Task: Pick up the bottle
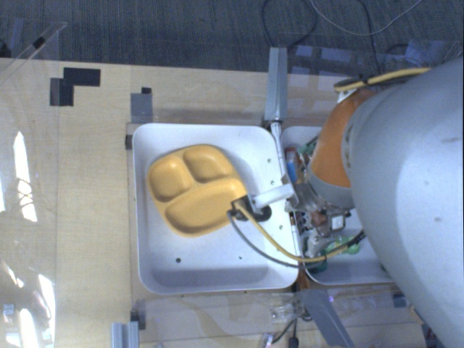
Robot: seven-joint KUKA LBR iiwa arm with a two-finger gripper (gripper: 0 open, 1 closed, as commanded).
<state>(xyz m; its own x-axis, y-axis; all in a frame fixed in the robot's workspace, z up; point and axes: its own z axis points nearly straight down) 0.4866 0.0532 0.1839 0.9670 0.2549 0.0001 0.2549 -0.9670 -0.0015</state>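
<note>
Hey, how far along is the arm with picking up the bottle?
Done: the arm has reached in and hangs low over the right bin, beside the divider. In hand: nothing I can confirm; its bulk covers most of that bin, and I can't make out a bottle or a grasp. The left bin holds a yellow divided tray. Left: the grasp and lift both remain to be seen.

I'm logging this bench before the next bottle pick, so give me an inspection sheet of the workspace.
Surface: wooden bench bearing two white bins; left bin, right bin largely covered by the arm.
Job's things: bottle, nothing seen.
Clutter: yellow divided tray in the left bin.
Pincer: cannot tell its state.
Cables: yellow and black cable crossing the left bin; thin black cables on the floor.
Surroundings: grey carpet.
</note>
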